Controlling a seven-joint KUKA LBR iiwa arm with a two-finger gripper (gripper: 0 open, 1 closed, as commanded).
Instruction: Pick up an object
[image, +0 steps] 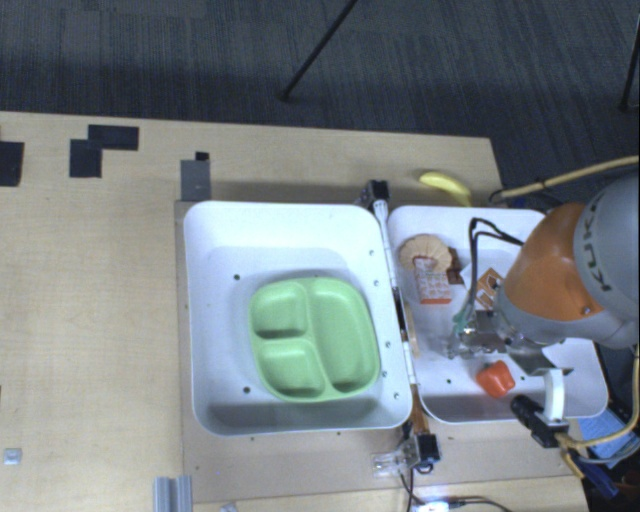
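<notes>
My gripper (468, 340) reaches down into the right bin (590, 395), near its middle, below the orange band of the arm (555, 275). An orange object (495, 379) lies just in front and to the right of the gripper, close to it. A round tan object (424, 247) with a red and white packet (432, 281) on it lies at the back left of this bin. A small brown piece (488, 284) shows beside the arm. The arm hides the bin's right half.
The left bin (215, 300) holds a green divided plate (313, 337). A yellow object (445, 184) lies on the bench behind the right bin. The ridge where the two bins meet (397, 300) runs just left of the gripper.
</notes>
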